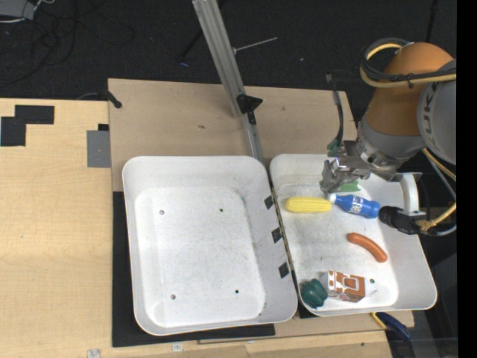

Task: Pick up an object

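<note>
Right shallow white bin (417, 293) is holding yellow corn cob (308, 205), blue plastic bottle (357, 205), orange sausage (367, 246), brown-white carton (347, 286), dark green lump (314, 293); gripper (337, 176) hovering at bin's upper edge, grip state: cannot tell.

Two shallow white bins sit side by side on the tabletop (59, 200). The left bin (197, 241) shows a speckled floor with four small dark dots near its corners. The right bin (417, 289) adjoins it along a shared edge fitted with three small black clips (276, 235). A tan board (179, 118) lies beneath the far ends of both bins. A grey aluminium rail (223, 66) runs diagonally from the top of the view down to the junction between the bins. Dark cables (30, 2) lie on the black floor beyond.
</note>
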